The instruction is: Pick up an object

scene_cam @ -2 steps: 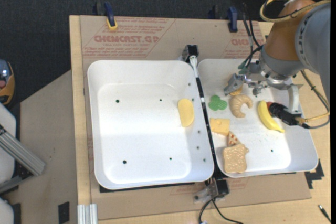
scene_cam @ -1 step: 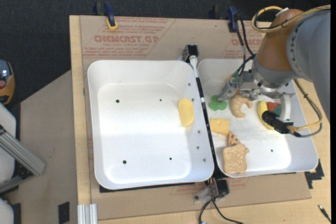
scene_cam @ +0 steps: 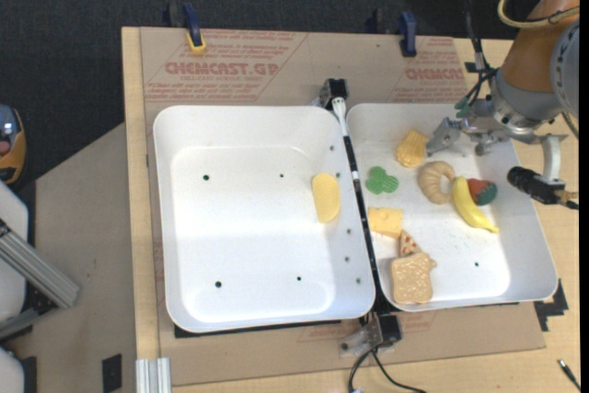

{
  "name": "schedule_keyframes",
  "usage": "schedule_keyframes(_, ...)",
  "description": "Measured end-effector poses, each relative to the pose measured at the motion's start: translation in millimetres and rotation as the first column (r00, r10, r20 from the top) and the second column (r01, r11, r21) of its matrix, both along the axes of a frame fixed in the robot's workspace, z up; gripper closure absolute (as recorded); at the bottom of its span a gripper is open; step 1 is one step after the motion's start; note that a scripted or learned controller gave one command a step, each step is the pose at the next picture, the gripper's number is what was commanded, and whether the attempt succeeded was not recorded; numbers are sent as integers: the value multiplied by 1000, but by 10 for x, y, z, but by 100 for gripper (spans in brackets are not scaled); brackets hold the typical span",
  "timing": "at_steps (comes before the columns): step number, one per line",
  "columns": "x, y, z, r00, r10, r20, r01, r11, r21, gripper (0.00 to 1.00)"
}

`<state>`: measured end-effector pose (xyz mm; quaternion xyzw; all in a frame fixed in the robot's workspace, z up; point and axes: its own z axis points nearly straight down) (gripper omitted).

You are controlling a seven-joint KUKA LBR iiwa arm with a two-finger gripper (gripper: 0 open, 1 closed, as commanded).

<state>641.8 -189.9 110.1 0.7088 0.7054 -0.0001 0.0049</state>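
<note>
**Arm over right bin, no pick visible**

Two shallow white plastic bins sit side by side on a brown paper-covered board. The left bin [scene_cam: 184,198] holds one item: a pale yellow oblong piece [scene_cam: 325,197] lying near its right wall.

The right bin [scene_cam: 529,281] holds the rest:
- yellow wedge-like chunk [scene_cam: 412,147] near the back, left of centre
- flat green clover-shaped piece [scene_cam: 381,181] just inside the left wall
- tan curved croissant-shaped item [scene_cam: 436,180] mid-bin, right of the green piece
- yellow banana [scene_cam: 472,207] lying at a slant, touching or just beside the croissant shape
- small red and green strawberry-like item [scene_cam: 482,190] right at the banana's upper end
- yellow cheese-like block [scene_cam: 386,221] by the left wall
- small orange-and-red pizza-slice shape [scene_cam: 408,244] just below that block
- tan bread-slice shape [scene_cam: 411,278] at the front, touching or nearly touching the slice above it

The grey arm with orange band [scene_cam: 543,51] comes in from the right, above the right bin's back-right area. The two-finger gripper [scene_cam: 460,132] hangs near the back of that bin, just right of the yellow chunk and above the croissant shape. Can't tell whether the pincer is spread or pressed together, too small and cluttered. Nothing visibly pinched in it; every item appears to be lying in a bin.

Blue clamps [scene_cam: 193,23] hold the board at its far edge.
</note>
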Motion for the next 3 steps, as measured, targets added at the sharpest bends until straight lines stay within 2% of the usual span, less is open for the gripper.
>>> schedule_keyframes(1, -302, 675, -217, 1000, 9, 1, -9, 1000, 2, 0)
schedule_keyframes(2, -124, -263, -239, 1000, 0, -2, 0, 1000, 8, 0)
schedule_keyframes(3, -620, 403, -257, 1000, 9, -12, -9, 1000, 12, 0)
